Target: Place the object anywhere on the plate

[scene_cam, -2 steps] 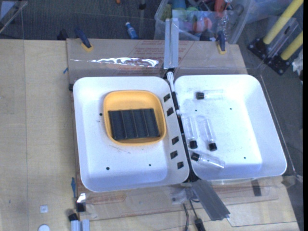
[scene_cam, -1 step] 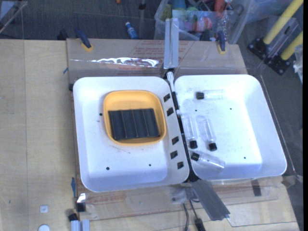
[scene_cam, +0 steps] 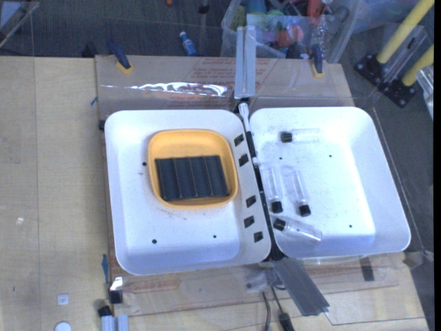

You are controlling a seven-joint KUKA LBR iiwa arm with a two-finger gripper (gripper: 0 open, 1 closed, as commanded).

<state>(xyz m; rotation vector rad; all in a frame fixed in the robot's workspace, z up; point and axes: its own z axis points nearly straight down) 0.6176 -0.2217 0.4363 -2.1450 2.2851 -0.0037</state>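
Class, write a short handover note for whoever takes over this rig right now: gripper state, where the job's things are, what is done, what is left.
Gripper: not in view.
Square yellow plate sits in the left white bin, with a dark ridged rectangular block lying on it.
Right white bin holds several small clear plastic tubes with black caps, scattered near its left side.
Done: judging by the block on the plate, a placement looks complete.
Left: probably only confirming it; the tubes remain off the plate.
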